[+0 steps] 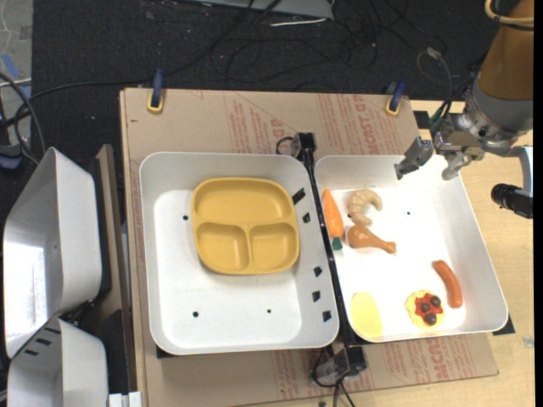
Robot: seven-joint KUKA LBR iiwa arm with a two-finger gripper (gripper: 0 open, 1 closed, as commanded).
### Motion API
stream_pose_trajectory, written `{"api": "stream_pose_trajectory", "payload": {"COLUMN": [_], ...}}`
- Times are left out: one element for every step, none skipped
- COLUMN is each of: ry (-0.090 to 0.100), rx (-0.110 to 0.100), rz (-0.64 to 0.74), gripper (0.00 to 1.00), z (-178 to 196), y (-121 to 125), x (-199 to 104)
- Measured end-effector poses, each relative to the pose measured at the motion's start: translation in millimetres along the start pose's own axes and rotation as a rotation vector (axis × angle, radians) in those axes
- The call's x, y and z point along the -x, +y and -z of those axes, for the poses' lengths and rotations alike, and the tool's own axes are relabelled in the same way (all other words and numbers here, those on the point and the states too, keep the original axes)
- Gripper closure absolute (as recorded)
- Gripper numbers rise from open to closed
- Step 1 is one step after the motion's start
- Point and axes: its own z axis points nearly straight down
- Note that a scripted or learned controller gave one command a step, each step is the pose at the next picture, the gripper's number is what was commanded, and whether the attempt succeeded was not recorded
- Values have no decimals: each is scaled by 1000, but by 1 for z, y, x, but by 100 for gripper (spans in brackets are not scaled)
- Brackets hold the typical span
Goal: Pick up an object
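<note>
The claw (431, 161) hangs above the far edge of the right bin (484, 253), its two dark fingers (413, 157) spread apart with nothing between them. Above it the grey wrist rises into the orange band of the arm (507, 49).

The right bin is shallow, smooth white plastic with rounded corners, and the toy food lies scattered in it. A slim orange carrot (333, 214) with a small green tip lies along the left wall. Just beside it sits a pale, curled shrimp (365, 202), and touching or nearly touching that, a brown chicken drumstick (370, 240) with its thin bone end pointing right. Near the front wall lies a flat, pale yellow oval piece (366, 314), possibly a slice of cheese or potato; the view is too coarse to say. Next to it is a round yellow item topped with red and dark berries (426, 307), like a small tart. A glossy reddish sausage (448, 283) lies aslant close to the right wall.

The left bin (165, 312) holds a mustard-yellow plate (246, 225), rounded-square and divided into three compartments. Both bins rest on a bench (229, 113) covered with printed brown board
</note>
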Motion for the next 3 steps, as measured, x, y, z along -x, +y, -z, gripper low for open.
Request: {"api": "stream_pose_trajectory", "payload": {"ry": [-2,0,0], "rx": [11,5,6], "rz": [2,0,0], "gripper": [0,0,0], "z": [6,-58,-108], "y": [2,1,-8], "x": [0,-1,-5]}}
